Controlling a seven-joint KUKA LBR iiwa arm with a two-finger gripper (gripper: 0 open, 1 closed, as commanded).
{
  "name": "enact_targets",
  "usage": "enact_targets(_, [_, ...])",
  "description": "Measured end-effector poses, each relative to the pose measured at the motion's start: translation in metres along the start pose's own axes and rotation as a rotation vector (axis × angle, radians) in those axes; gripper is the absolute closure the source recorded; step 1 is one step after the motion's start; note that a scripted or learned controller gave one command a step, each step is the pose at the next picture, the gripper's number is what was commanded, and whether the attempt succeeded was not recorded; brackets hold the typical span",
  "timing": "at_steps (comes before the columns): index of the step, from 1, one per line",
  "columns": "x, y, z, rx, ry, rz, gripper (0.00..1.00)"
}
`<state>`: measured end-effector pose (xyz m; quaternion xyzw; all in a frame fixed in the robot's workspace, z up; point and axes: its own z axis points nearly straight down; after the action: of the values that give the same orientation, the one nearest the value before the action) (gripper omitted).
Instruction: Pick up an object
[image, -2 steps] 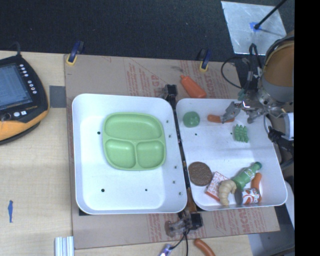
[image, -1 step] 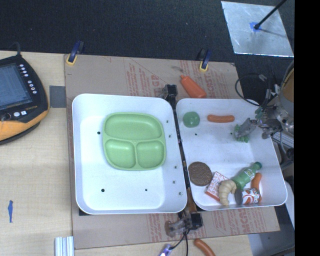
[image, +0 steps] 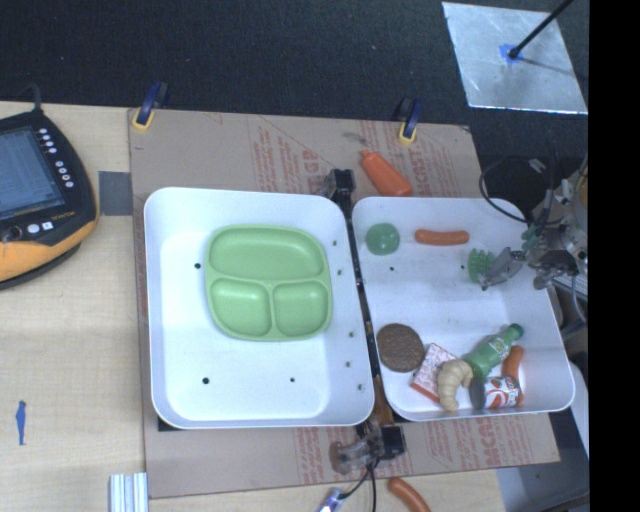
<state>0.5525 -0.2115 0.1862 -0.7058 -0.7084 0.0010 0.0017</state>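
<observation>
The gripper (image: 532, 262) sits at the right edge of the right bin (image: 440, 300), low over its upper right part, with the arm's metal wrist and cables behind it toward the frame's right side. Whether it is apart or together I cannot tell: the tip is small and tangled with dark parts. Just beside it, to the left, lies a small green leafy toy (image: 487, 266); it may touch the tip, but nothing clearly shows it clamped.

Further out in the same bin, a thin orange sausage (image: 441, 237) lies near the top wall, and a round green ball (image: 382, 239) sits left of it. Along the lower part a brown round cookie (image: 401, 347) lies near the left wall, and to its right is a cluster pressed together: a red-and-white packet (image: 430, 368), a pale croissant (image: 454, 384), a green bottle (image: 492, 351) lying on a slant, and a small carrot (image: 513, 363).

The left bin (image: 180, 330) holds a green divided plate (image: 268, 281) in its upper middle.

Both bins rest on a brown cardboard sheet (image: 280, 150), clamped at its far edge by two blue-and-yellow clips. An orange carrot (image: 385, 174) lies on the cardboard above the right bin. The cardboard covers a pale wooden bench (image: 60, 380), where an orange-edged control pendant (image: 40, 200) sits at the far left. Beyond the bench the floor is dark carpet.
</observation>
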Motion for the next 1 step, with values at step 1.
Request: enact_targets(1, [0.1077,-0.075,0.0938,-0.002,0.001,-0.004,0.0])
